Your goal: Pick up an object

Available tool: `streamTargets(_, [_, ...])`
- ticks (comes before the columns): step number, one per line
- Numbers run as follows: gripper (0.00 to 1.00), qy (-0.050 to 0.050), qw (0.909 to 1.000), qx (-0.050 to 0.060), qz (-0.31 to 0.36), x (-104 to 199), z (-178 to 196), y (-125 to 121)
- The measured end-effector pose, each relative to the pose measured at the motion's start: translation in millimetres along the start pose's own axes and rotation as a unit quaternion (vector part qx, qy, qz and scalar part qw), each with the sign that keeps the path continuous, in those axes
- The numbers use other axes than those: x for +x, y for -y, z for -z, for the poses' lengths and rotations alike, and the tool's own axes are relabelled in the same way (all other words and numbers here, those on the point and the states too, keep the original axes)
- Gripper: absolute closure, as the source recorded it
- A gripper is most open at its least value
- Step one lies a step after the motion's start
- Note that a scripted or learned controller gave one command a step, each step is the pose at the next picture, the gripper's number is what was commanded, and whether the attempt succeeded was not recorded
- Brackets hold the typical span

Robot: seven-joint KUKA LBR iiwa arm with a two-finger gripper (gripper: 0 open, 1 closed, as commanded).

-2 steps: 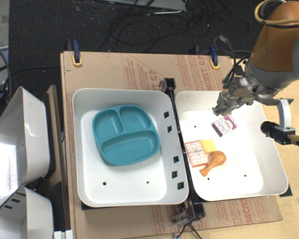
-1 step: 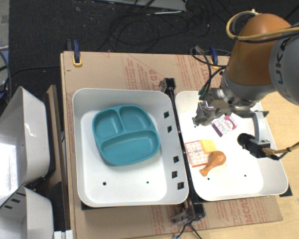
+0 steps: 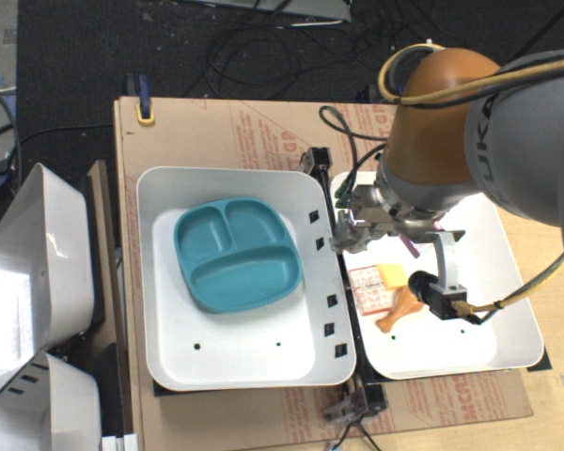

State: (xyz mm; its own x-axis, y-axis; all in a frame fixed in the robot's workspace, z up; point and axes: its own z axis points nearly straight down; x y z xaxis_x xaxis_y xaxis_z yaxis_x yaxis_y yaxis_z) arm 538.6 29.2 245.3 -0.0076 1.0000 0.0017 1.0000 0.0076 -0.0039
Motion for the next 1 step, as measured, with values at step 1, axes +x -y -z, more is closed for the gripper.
streamTargets(1, [1.0, 0.0, 1.0, -0.001, 0.001, 48.5, 3.6, 14.0])
